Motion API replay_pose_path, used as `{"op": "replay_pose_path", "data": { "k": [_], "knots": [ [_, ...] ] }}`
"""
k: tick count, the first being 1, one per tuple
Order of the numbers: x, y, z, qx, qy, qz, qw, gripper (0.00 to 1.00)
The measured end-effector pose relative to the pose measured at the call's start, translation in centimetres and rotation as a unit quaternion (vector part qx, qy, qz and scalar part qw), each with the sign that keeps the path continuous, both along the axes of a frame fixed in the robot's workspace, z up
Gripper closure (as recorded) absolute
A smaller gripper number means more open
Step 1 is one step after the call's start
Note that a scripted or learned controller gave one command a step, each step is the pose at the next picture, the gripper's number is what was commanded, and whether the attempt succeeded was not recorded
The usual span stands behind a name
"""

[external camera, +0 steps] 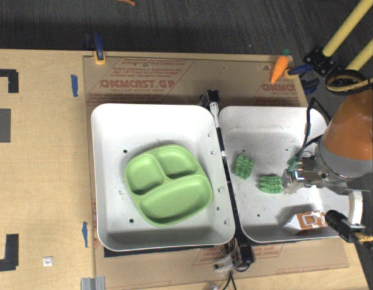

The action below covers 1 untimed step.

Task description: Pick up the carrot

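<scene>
Where the slanted overhead view takes in the whole bench, the tabletop [41, 162] is the largest item, a tan board with black tape marks at its left.

Left bin [107, 132]: shallow, white, square, touching its neighbour along a black centre seam.

Right bin [259, 125]: same make, partly covered at its right side by the arm.

Arm [352, 138]: grey with an orange band, reaching in from the right over the right bin.

Green plate [168, 183]: three compartments, lying flat in the middle of the left bin.

Gripper [293, 175]: low inside the right bin, just right of a green block; whether its fingers are open or closed cannot be told, and nothing is seen between them.

Green blocks: two small studded pieces in the right bin, one [243, 166] near the centre seam, the other [271, 184] just beside the gripper.

Orange-and-white tag [309, 220]: near the front wall of the right bin.

Carrot [280, 68]: small, orange, green-topped, lying on the tabletop outside both bins, beyond the right bin's far edge, well apart from the gripper.
</scene>
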State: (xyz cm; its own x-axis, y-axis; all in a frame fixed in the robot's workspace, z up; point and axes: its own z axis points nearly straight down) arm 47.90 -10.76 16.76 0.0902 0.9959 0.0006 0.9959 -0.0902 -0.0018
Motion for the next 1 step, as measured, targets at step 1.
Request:
{"op": "replay_pose_path", "data": {
  "k": [1],
  "knots": [
    [0.03,-4.51,-0.23,-0.0009,-0.001,-0.064,0.9979,1.0]
  ]
}}
